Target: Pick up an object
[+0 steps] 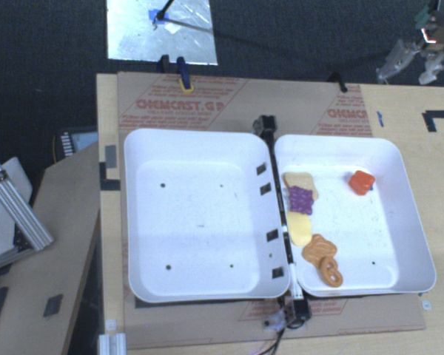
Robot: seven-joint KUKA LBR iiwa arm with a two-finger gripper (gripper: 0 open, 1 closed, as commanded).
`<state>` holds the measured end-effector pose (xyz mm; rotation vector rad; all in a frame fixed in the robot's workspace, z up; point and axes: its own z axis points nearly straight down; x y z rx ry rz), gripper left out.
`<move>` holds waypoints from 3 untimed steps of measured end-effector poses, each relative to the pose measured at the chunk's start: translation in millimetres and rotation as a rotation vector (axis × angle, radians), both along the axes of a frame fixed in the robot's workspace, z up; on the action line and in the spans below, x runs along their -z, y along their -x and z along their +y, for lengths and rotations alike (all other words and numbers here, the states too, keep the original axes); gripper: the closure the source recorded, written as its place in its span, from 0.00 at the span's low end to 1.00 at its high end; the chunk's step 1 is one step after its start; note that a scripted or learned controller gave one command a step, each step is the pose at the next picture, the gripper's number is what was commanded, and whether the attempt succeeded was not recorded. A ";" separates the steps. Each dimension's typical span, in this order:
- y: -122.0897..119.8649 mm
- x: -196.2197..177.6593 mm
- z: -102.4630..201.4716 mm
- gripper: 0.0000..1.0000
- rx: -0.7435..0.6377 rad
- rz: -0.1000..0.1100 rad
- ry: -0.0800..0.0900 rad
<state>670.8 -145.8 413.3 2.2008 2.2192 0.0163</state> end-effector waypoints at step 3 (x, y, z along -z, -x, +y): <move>78.0 -122.5 60.9 1.00 -0.003 0.017 -0.006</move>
